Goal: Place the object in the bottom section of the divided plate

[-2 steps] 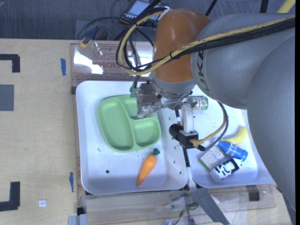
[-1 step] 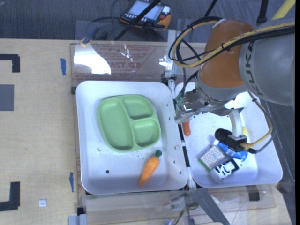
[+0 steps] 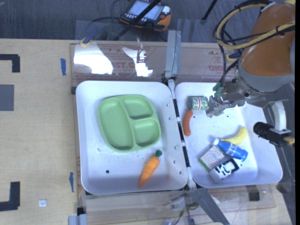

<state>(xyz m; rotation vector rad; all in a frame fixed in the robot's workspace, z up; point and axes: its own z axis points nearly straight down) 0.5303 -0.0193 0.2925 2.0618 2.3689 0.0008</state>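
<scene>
While the glossy green three-section plate (image 3: pixel 129 123) lies flat, the metal claw (image 3: pixel 216 103) hangs nearby, grip unclear.

The divided plate (image 3: pixel 129 122) lies in the left bin (image 3: pixel 89 139) (carrot (image 3: pixel 149 168) just beside it); the right bin (image 3: pixel 267 168) holds perhaps six items.

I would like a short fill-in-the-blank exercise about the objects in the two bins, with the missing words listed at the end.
1. The green divided plate lies in the ____ bin.
2. The toy carrot lies on the bin floor, just ____ the plate.
3. The gripper hangs over the ____ bin, close to the small can.
4. The yellow banana lies against a ____ bottle.

Missing words: left; outside; right; blue
</scene>
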